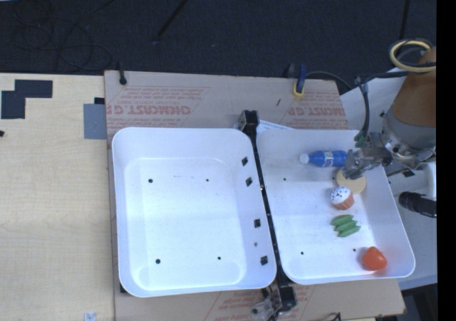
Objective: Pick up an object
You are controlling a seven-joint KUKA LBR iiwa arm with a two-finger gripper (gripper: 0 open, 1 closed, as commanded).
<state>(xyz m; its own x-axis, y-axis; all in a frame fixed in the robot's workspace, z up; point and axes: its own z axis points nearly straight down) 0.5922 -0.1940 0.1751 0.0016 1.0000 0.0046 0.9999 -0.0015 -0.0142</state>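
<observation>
With our claw low over the right bin, its grip unclear to us, between the blue bottle and pale disc, we should centre on one object before closing.

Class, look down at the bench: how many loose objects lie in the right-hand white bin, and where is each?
4, though the arm may hide more: a blue bottle at the far side, a cupcake toy mid-right, green pods nearer, an orange-red ball in the near right corner.

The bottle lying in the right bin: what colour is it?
Blue, with a white cap; the bottle shows in the camera view, near the gripper.
</observation>
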